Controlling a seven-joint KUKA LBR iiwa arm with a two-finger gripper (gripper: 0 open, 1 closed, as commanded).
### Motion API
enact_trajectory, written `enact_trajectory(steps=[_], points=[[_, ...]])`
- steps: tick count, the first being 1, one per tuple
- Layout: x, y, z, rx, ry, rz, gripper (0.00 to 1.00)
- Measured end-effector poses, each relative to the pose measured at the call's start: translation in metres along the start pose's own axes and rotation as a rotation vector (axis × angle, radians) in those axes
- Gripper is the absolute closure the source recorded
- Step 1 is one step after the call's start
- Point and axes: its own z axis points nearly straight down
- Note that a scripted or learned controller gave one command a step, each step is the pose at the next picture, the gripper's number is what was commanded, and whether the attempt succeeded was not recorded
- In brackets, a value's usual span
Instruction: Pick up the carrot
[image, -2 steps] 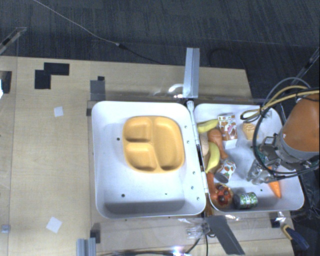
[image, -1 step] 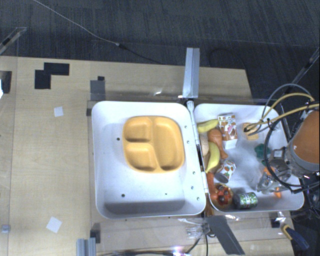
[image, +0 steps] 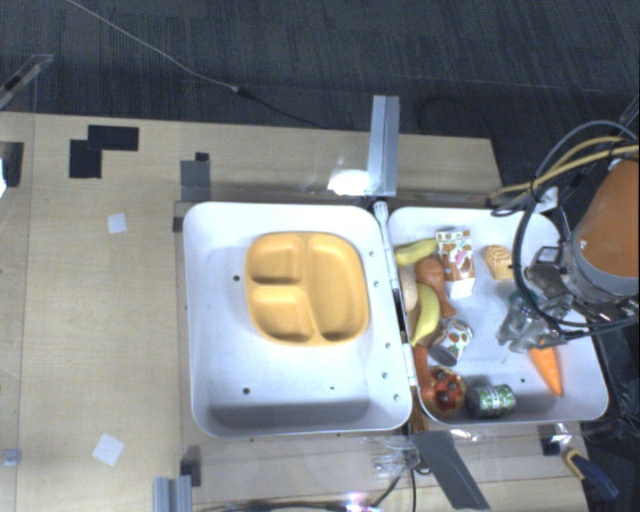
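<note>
Camera view: your gripper (image: 528, 328) hangs over the right bin (image: 590, 405); finger state, cannot tell. Carrot (image: 547, 368) lies just below it, near the rim. Expect it light, stiff, smooth, tapered. Pinch across the thick upper end.

Two bins are set side by side on the bench (image: 90, 330). In the left bin (image: 215, 380) a divided tray (image: 305, 287) is placed at the middle. In the right bin (image: 590, 400) a cluster is gathered along the left wall: a banana (image: 427, 310), a carton (image: 456, 262) at its far right, a can (image: 491, 400) at the near edge. The carrot (image: 548, 368) is laid near the right wall, just beside the gripper (image: 522, 328)
</note>
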Motion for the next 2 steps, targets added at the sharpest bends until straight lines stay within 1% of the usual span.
enact_trajectory(steps=[1, 2], points=[[0.024, 0.005, 0.07, -0.013, 0.002, -0.514, 1.0], [0.013, 0.011, -0.017, -0.003, 0.001, -0.356, 1.0]])
